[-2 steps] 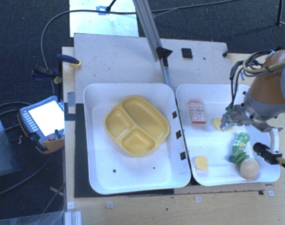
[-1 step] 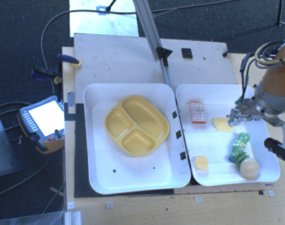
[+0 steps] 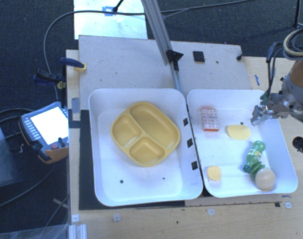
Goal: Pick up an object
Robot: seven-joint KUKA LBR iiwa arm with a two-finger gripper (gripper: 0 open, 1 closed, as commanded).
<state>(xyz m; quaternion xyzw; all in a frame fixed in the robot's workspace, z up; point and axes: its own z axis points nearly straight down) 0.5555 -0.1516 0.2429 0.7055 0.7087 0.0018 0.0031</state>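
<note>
Grey gripper (image 3: 257, 116) hangs over the right bin (image 3: 290, 180), beside a yellow slice (image 3: 238, 132); finger state unclear.

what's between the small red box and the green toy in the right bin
A pale yellow slice lies between the red box and the green toy, seen in the camera view.

No legible txt; box (image 3: 210, 119) print too blurry

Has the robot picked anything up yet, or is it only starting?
Only starting, it seems. Nothing looks lifted: the yellow slice, red-patterned box, green toy and beige ball all lie in the right bin. The tool hangs over that bin's right side, near the slice. Grasping and lifting remain.
</note>
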